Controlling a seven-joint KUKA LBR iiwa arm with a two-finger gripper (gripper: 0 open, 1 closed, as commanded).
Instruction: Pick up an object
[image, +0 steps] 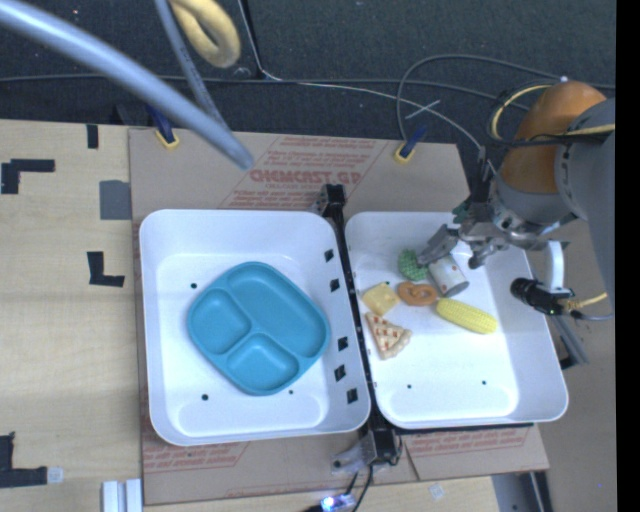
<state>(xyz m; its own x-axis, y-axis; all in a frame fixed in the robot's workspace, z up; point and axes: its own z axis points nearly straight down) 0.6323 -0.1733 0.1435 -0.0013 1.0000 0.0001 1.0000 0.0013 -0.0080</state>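
The right bin (530, 400) holds a cluster of small toy food items in its far-left part. A green, knobbly piece (410, 266) lies farthest from the near rim. Just nearer are a yellow block (379, 298) and an orange-brown ring-shaped piece (417, 293), close together. A triangular pizza slice (388, 335) with a tan crust and red spots lies near the yellow block, on its near side. A yellow corn cob (466, 316), elongated and ridged, lies to the right of the ring-shaped piece, tilted across the bin floor.

The gripper (447, 268) sits low over this cluster, between the green piece and the corn cob. A grey cylindrical part at its tip points down toward the ring-shaped piece. The finger spacing cannot be read from this angle, and no item is visibly between the fingers. Whether the tip touches any piece is unclear.

The left bin (170, 260) holds one blue plastic tray (258, 327), smooth, rounded at the corners and divided into three compartments. It lies near the centre of the bin floor, rotated at a slant.

Both bins are shallow, white and glossy, with rounded corners, joined side by side by black clips along the shared rim. They rest on a sheet of brown cardboard (300, 170) with red print, laid on a pale wooden bench (60, 300).
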